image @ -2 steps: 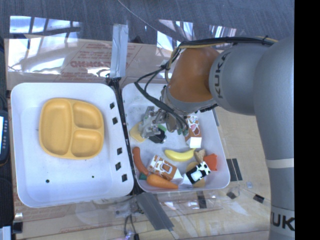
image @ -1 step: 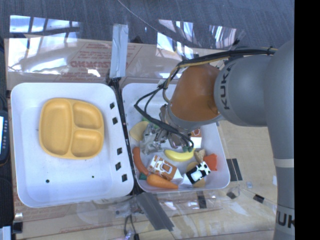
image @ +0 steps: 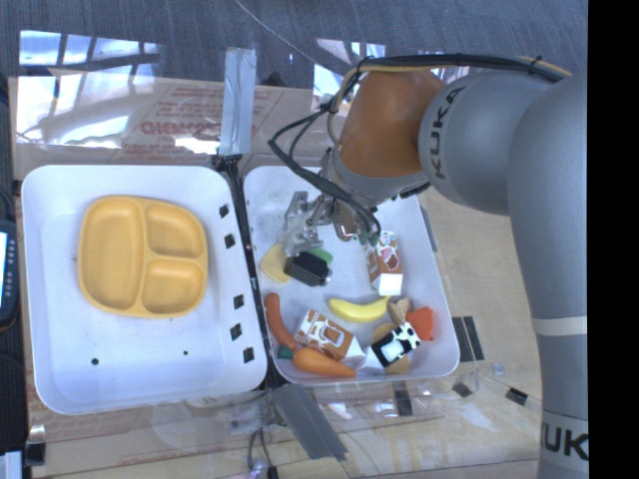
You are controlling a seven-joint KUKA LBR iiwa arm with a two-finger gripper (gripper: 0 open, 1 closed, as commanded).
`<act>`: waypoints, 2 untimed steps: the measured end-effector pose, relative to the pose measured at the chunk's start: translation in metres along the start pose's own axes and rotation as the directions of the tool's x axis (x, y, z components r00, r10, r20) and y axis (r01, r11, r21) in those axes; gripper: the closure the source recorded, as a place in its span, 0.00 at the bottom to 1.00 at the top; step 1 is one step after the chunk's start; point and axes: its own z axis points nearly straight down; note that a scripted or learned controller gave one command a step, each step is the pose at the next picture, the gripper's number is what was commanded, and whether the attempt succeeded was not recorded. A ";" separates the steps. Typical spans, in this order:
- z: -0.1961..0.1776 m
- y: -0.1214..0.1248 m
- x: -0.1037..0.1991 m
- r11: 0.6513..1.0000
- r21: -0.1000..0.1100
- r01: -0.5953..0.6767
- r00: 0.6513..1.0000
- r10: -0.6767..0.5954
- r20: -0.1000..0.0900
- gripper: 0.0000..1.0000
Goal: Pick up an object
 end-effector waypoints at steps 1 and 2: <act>0.029 -0.001 0.025 0.981 0.000 -0.195 0.981 0.195 -0.001 1.00; 0.030 0.011 0.125 0.986 0.000 -0.169 0.986 0.169 -0.001 1.00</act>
